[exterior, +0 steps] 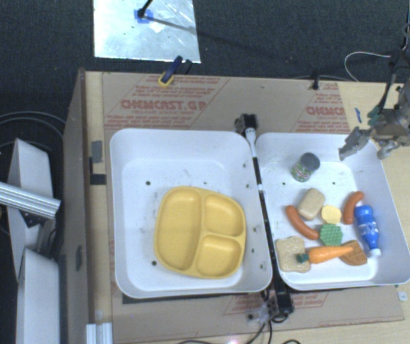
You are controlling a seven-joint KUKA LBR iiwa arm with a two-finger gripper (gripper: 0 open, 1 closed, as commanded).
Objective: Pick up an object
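Camera view: claw [369, 143] (open) over right bin [390, 192]

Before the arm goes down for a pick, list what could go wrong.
1. The toy food lies packed: carrot, green piece and bread touch, so a grab may catch two or nudge neighbours.
2. The blue bottle lies near the right bin's wall, which may block the gripper.
3. The can could roll.

Two shallow white plastic bins [183, 145] [388, 192]. One yellow three-compartment plastic tray [199, 231]. Two orange toy sausages [302, 222] [352, 206]. One small tin can [305, 167]. One blue plastic bottle [367, 228]. One orange toy carrot [332, 252].
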